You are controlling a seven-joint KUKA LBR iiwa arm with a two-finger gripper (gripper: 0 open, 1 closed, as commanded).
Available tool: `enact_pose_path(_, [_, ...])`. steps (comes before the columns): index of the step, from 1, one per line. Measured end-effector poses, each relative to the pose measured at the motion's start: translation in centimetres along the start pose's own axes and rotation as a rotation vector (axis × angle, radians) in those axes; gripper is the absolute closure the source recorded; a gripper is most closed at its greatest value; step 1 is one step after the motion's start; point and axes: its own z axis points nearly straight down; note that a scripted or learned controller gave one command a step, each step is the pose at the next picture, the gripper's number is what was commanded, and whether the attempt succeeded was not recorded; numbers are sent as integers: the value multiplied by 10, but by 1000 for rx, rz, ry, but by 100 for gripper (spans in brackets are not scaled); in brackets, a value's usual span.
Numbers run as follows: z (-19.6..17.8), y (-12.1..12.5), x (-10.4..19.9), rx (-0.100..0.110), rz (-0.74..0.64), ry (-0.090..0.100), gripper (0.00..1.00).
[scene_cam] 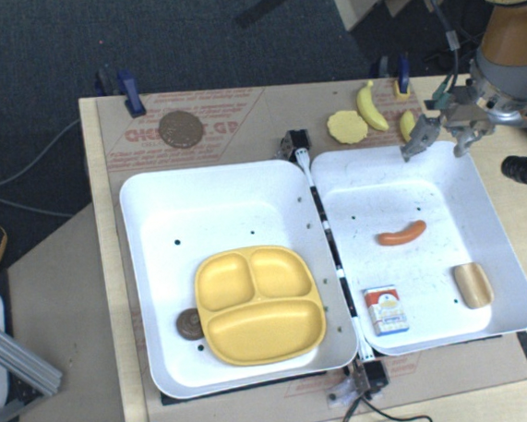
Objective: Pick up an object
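Presently, the task stands unfinished: no object is held. The grey arm enters from the right of the camera view, and its two-finger claw point(439, 138) hangs at the far edge of the right-hand shallow white bin point(427, 176), its fingers spread apart with nothing between them.

Candidate objects in the right bin, all lying on the floor of the bin and well apart from one another:
- a small orange-red sausage-shaped toy point(402, 234) near the middle, the closest item to the claw;
- a small red-and-white printed carton point(386, 310) toward the near edge;
- a tan bread-roll-shaped piece point(473, 284) by the right wall.

The left-hand white bin point(207, 197) carries a yellow plastic divided tray point(257, 303) with a brown round disc point(189, 324) touching its left side.

On the desk point(263, 113) beyond the bins lie a yellow toy banana point(371, 109), a yellow lumpy round piece point(347, 127) just beside it, another small yellow item point(407, 125) near the claw's fingers, and a second brown disc point(180, 128) at far left.

Assessment: nothing has been secured. What remains, in my judgement, is the whole of the work: selecting a target, descending over it, closing on it, and lifting clear. The sausage appears the likeliest target from the claw's position.
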Motion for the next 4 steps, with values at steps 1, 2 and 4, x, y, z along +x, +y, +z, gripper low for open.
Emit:
enact_pose_path(1, [150, -32, -5, 9, 2, 2, 0])
enact_pose_path(2, [79, -23, -41, -8, 3, -5, 0])
enact_pose_path(4, [131, -49, -4, -2, 0, -1, 100])
